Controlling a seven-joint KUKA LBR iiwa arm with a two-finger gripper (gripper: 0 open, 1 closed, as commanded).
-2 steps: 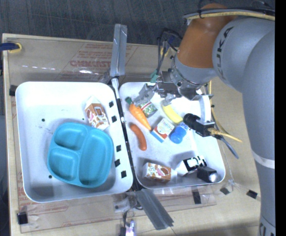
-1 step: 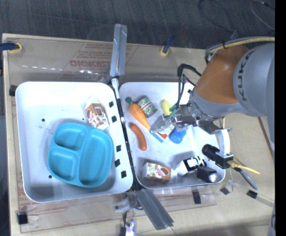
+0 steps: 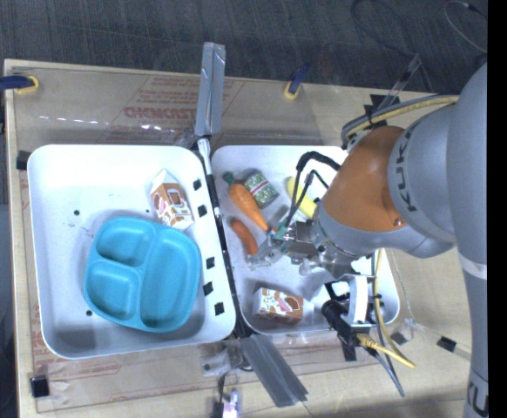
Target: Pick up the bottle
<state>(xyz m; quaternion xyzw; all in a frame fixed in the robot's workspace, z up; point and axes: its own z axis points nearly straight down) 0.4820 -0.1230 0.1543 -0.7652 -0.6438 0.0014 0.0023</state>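
Overhead, the arm [image 3: 384, 190] reaches into the right bin [image 3: 236, 307], its gripper [image 3: 281, 242] low beside two carrots [image 3: 247, 205]. Whether it is spread or pinching anything, I cannot tell. The small bottle [image 3: 260, 188] lies at the far side, just right of the upper carrot. This looks like the approach step; next the gripper should centre over the bottle.

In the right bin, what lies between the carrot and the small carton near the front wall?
In the camera view, an orange sausage-like piece lies just below the carrot; then bare white bin floor reaches the small carton.
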